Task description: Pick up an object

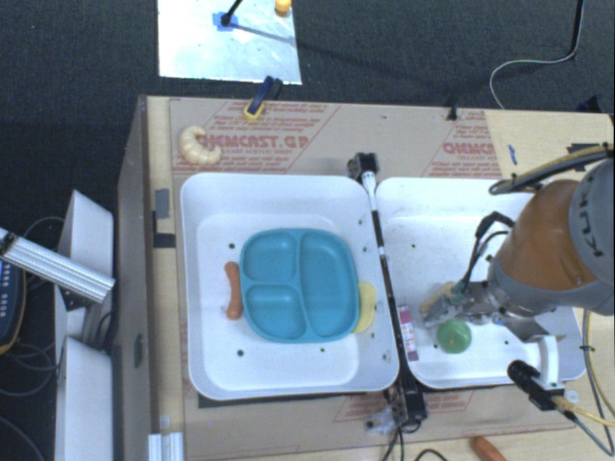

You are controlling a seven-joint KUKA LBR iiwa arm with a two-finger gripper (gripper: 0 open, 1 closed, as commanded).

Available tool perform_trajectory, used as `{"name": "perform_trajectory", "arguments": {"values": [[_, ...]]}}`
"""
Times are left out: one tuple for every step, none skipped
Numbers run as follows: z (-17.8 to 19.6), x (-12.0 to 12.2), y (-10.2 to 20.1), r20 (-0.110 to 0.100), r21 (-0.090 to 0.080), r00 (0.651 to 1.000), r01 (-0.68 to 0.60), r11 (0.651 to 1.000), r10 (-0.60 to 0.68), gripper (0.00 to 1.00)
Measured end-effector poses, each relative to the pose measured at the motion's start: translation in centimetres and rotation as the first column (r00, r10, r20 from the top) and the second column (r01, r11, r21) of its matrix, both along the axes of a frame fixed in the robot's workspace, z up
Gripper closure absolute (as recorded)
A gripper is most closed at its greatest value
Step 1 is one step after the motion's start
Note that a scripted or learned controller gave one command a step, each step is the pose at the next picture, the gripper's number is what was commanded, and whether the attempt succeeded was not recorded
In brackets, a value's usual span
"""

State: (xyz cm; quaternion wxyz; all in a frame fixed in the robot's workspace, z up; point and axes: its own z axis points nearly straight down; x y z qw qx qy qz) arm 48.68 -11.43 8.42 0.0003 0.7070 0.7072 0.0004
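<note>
A cardboard-topped table (307, 133) carries two white bins. At its ten o'clock corner lies a pale curled thing (197, 143). Near twelve o'clock rests a blue-and-yellow tool (261, 98). Beyond, a silver sheet (226, 32) holds a small orange ball (282, 6).

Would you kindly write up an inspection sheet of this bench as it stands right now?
Surface: cardboard-covered bench bearing left white bin and right white bin.
Job's things: blue sectioned plastic tray, orange sausage-shaped piece and yellow piece in the left bin; green ball in the right bin.
Clutter: pale curled item on the cardboard.
Claw: claw low beside the green ball.
Cables: white cable on the floor.
Surroundings: dark carpet.
</note>
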Motion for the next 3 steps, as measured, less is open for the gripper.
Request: {"name": "perform_trajectory", "arguments": {"values": [[0.0,0.0,-2.3,0.001,0.000,1.000,0.000,1.000,0.000,0.00],[0.0,8.3,1.8,0.002,0.000,1.000,-0.003,1.000,0.003,0.00],[1.1,8.3,1.8,0.003,0.000,1.000,-0.004,1.000,0.004,1.00]]}}
